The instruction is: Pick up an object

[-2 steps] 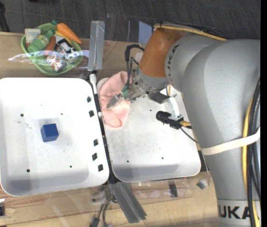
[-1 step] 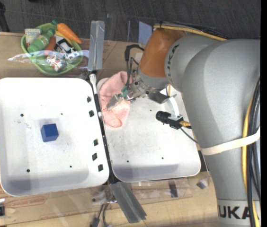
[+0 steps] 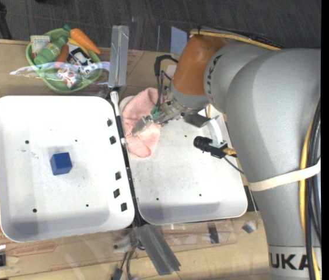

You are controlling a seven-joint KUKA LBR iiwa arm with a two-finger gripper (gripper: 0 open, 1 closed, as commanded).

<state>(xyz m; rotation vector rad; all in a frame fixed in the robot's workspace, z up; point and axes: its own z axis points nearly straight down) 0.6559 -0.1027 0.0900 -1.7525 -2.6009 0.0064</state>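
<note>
The pink cloth point(image 3: 139, 124) lies crumpled at the ten o'clock corner of the right bin point(image 3: 211, 206), its long axis running from about one o'clock down to seven o'clock, against the divider. My hand point(image 3: 156, 116) is down on its middle; whether my fingers are apart or pinched on fabric, I cannot tell. At nine o'clock, the left bin point(image 3: 13, 214) carries a blue cube point(image 3: 61, 163). A green bowl point(image 3: 48, 80) of toys sits on the worktop point(image 3: 1, 60) at eleven o'clock.
</note>
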